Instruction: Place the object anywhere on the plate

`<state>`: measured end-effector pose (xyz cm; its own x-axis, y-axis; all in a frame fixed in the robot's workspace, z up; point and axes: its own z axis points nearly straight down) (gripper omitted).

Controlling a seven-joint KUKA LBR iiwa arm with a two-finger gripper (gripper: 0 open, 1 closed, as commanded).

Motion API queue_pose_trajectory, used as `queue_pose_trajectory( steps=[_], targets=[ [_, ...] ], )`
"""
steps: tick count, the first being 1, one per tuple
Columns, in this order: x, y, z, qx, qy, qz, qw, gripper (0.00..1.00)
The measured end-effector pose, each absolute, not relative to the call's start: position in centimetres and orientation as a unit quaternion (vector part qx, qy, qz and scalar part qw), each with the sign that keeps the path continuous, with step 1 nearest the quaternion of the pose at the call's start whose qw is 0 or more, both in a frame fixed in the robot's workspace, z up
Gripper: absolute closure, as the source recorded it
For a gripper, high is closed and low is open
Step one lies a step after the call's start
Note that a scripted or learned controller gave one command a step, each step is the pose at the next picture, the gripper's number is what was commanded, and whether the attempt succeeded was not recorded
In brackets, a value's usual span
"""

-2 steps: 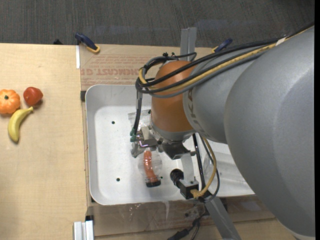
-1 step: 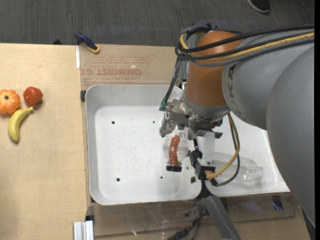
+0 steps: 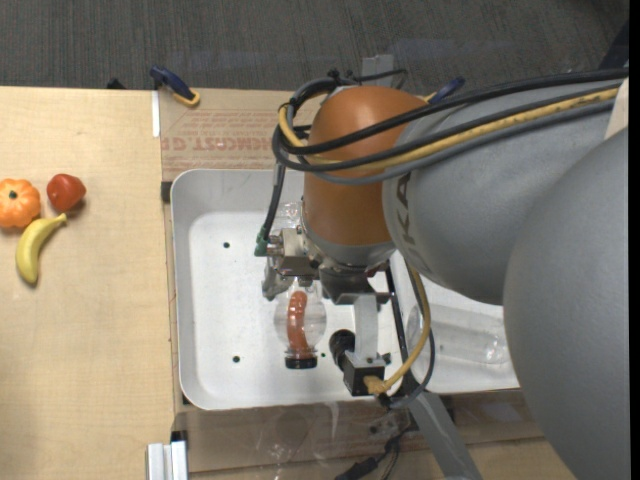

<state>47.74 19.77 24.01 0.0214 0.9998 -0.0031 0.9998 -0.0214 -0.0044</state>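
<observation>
The clear bottle with orange inside (image 3: pixel 297 328) lies in the white bin (image 3: pixel 212 268) near the bench's front edge, right under the gripper (image 3: pixel 290 286); we cannot tell if it is gripped, so we should lift slowly and straight up.

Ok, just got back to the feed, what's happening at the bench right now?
The grey arm reaches in from the right, and its gripper hangs low over the white bin. Right under it lies a clear bottle with something orange-red inside and a dark cap, seemingly resting on the bin floor. Whether the gripper has hold of it cannot be told. On the wooden surface to the left sit a toy orange, a tomato and a banana.
</observation>
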Motion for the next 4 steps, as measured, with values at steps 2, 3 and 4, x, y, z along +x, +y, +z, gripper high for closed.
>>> queue_pose_trajectory(
  steps=[2, 3, 4],
  targets=[
    [51.3, 17.1, 18.9, -0.696, -0.718, 0.0041, 0.001, 1.00],
    [56.1, 11.8, 12.4, -0.732, -0.681, 0.0039, 0.001, 1.00],
    [57.4, 19.9, 10.9, -0.750, -0.662, 0.0025, 0.002, 1.00]
  ],
)
